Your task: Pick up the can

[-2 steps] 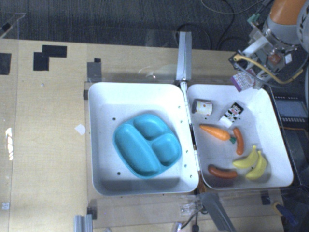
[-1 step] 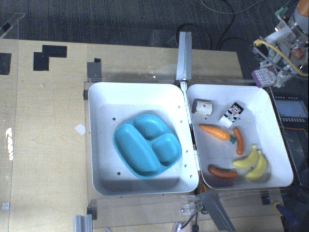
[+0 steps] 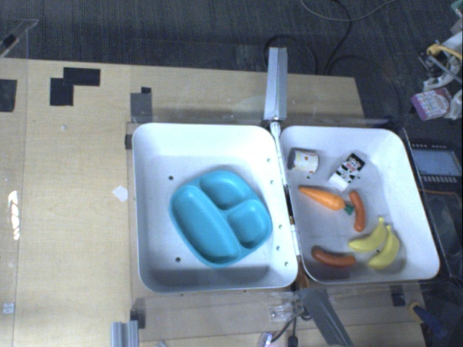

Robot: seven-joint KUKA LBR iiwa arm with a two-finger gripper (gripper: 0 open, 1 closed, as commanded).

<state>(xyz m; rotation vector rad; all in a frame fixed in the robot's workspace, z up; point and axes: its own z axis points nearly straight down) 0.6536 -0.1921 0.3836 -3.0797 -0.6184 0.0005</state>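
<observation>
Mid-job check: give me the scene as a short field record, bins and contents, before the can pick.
left bin: blue divided tray
right bin: can, small carton, carrot, two sausages, bananas
can: on its side, far left corner of right bin
small carton: right of can
carrot: near can, apart
bananas: near right corner

Likely a robotics lab: wooden bench (image 3: 65, 215), two white bins (image 3: 145, 194), loose cables (image 3: 347, 9) on carpet.
</observation>
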